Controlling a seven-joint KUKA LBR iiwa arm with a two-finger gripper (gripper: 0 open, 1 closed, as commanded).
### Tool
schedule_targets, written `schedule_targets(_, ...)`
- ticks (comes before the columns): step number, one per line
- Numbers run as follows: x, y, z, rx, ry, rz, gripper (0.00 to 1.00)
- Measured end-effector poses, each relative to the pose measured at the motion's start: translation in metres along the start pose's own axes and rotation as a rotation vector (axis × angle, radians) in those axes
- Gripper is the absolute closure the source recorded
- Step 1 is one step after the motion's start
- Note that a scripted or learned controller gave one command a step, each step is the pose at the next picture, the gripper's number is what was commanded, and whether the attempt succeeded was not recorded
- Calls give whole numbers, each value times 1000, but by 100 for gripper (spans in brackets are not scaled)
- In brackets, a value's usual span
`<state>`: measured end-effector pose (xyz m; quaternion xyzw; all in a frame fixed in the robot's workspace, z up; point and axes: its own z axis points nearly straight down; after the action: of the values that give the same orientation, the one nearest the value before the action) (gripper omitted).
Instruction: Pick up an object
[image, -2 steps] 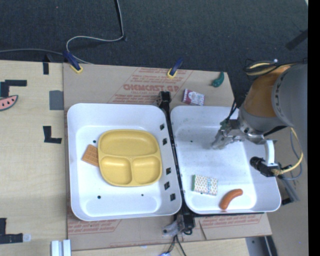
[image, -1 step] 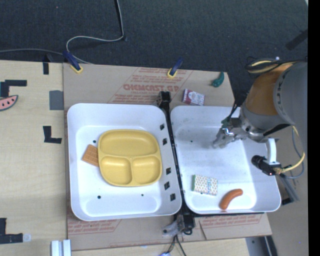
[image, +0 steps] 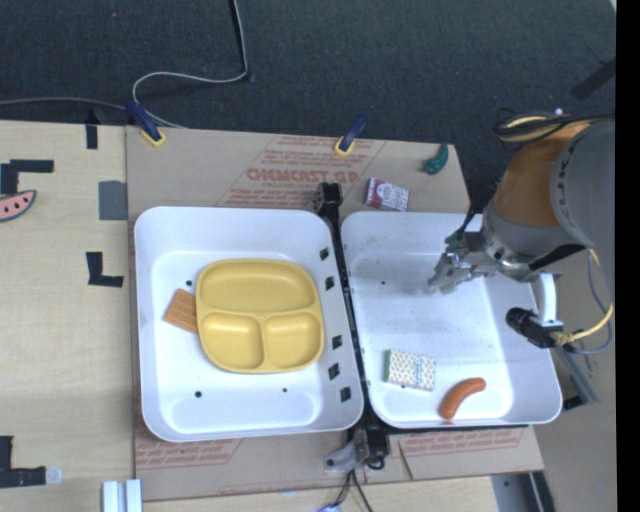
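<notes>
1. A toy sausage (image: 462, 397), orange-red, lies in the right bin (image: 420, 250) near its 5 o'clock corner, tilted with one end toward 2 o'clock
2. Just beside it, toward 9 o'clock, a small patterned packet (image: 410, 369) with green and white print lies flat on the same bin floor, apart from the sausage
3. The gripper (image: 447, 275) hangs over the right bin's upper half, at about 12 o'clock from the packet and well apart from both things; its metal fingers (image: 441, 279) point toward 8 o'clock, and nothing shows between them; how wide they stand cannot be told from this slanted view
4. The arm (image: 555, 195), grey with its orange band, comes in from 3 o'clock, and a black cable fitting (image: 528, 326) sits on it over the bin's right rim
5. The left bin (image: 160, 300) holds a yellow divided plate (image: 262, 312) at its middle, with three compartments
6. A brown waffle-like piece (image: 181, 311) lies at the plate's 9 o'clock edge, partly tucked under it
7. Both bins rest on a cardboard sheet (image: 250, 170) with red lettering; a small printed carton (image: 386, 194) lies on it at 12 o'clock from the right bin, and a green clip (image: 436, 158) sits further toward 1 o'clock
</notes>
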<state>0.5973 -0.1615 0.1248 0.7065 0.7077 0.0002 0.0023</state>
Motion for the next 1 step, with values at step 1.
schedule_targets(1,0,0,-9,1,1,-1,100)
